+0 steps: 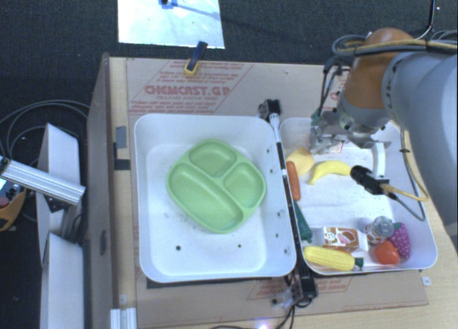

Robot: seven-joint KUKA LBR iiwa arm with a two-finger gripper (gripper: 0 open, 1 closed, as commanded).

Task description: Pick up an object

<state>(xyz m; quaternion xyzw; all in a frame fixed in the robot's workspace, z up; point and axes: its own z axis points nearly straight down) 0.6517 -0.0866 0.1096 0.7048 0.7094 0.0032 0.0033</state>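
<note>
Definitely a robotics lab setup, not a kitchen. Two white bins [154, 177] are parked on a cardboard sheet [193, 88] printed with a supplier name, laid over dark carpet [50, 20]. Loose cables [28, 124] and aluminium framing [43, 181] are seen at the left, and the food in the right-hand bin [422, 249] is plastic toy stuff.
</note>
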